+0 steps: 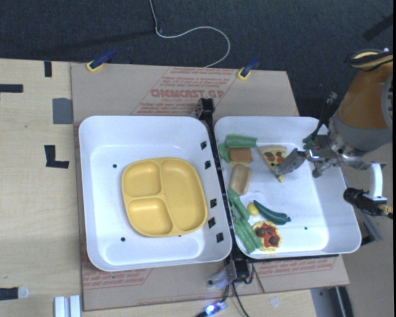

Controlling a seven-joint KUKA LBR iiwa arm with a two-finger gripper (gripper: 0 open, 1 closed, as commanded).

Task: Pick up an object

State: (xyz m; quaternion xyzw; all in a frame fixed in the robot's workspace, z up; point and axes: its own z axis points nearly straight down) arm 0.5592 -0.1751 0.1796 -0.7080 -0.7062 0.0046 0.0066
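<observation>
Pick not done. Gripper [285, 166] low in right bin [317, 236], beside pizza slice [272, 155]; nothing visibly held, finger state unclear. Grasp and lift left.

overhead slanted view, both bins [92, 137], arm [366, 104] entering right

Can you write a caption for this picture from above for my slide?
Robot claw hovers by a pizza slice in the toy food bin; yellow plate sits next door.
</observation>
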